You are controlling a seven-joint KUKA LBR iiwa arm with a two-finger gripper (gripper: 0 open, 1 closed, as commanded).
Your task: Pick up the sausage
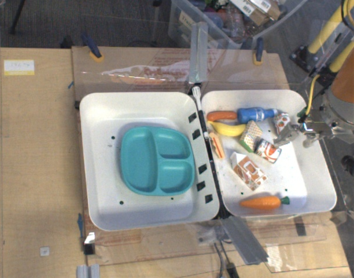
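Right now, my claw: my claw [288,133] sits over the right side of the right bin [319,181], near the small can [268,150]; I cannot tell how wide it stands, and I see nothing held in it.
Sausage: the sausage [221,116] lies at the far left corner of that bin, a reddish-orange link running left to right, just behind the banana [228,130] and just left of the blue bottle [256,114].
Neighbours: banana and sausage look to be touching or nearly so along their lengths; I cannot say which. The bin's divider wall is close on the sausage's left end.
Other clutter: a hot dog in a bun [217,147] by the divider, a printed carton [249,172] mid-bin, a carrot [261,202] at the near edge.
Left bin: holds a teal divided plate [157,161], not part of this job.
Step in hand, as I judge it: travel left and away across the bin to get above the sausage.
Doing it well: I should stay high while crossing so I clear the can and bottle, centre over the middle of the link, and turn so I close across its narrow width, one side toward the far wall, one toward the banana.
Risk: the banana-side gap looks tight; a descent slightly off could pinch the banana or nudge the bottle.
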